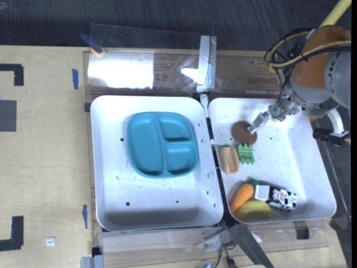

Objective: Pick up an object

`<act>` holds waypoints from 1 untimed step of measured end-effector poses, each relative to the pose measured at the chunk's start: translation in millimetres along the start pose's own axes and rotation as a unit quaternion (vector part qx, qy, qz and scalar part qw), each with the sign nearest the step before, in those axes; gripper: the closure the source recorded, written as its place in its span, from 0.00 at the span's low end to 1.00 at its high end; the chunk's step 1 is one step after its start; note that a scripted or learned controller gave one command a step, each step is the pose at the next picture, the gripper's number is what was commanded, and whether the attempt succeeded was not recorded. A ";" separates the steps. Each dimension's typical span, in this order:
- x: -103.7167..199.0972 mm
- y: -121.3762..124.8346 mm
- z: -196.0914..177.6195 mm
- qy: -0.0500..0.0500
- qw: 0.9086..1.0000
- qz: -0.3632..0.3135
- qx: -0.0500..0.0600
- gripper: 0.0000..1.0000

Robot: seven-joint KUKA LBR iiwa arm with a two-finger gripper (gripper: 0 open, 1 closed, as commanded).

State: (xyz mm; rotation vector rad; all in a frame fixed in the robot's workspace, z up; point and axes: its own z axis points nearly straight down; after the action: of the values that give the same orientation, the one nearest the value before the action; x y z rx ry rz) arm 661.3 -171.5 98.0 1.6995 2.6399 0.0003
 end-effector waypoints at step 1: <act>69.2 2.5 6.0 -0.004 0.992 -0.125 -0.006 0.00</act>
State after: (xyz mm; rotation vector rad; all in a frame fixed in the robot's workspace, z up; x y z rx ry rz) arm 635.0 -107.5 92.0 1.3508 2.8190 0.0087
